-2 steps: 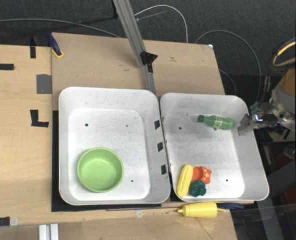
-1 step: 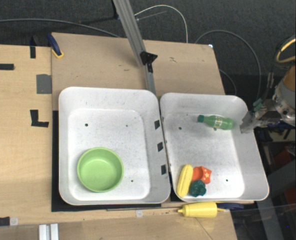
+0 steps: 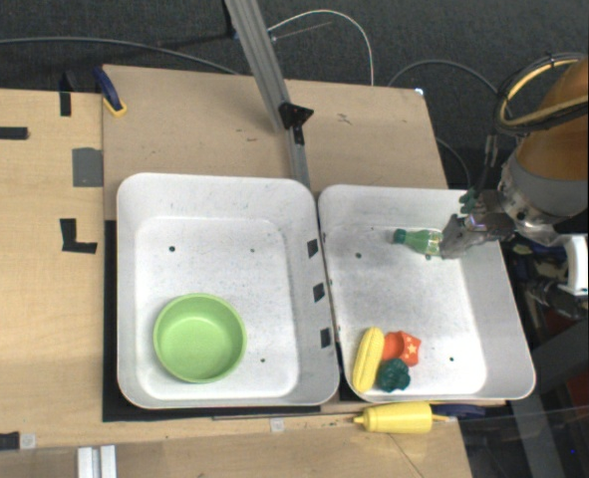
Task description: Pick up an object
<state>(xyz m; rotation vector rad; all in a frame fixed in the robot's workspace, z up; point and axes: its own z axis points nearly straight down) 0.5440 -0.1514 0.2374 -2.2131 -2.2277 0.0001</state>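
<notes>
A small light green bottle-like object [image 3: 417, 239] lies in the far part of the right bin [image 3: 493, 317]. My gripper [image 3: 453, 237] reaches in from the right, its tip right against the green object's right end. At the right bin's front lie a yellow piece [image 3: 367, 358], a red piece with a star [image 3: 404, 346] and a dark green piece [image 3: 395, 374], bunched together. In the left bin [image 3: 214, 207], a light green bowl [image 3: 199, 337] sits upright at the front left.
A yellow object [image 3: 399, 418] lies on the bench just outside the right bin's front rim. A slanted metal pole [image 3: 264, 58] ends at the far junction of the two bins. Cables run behind the bench.
</notes>
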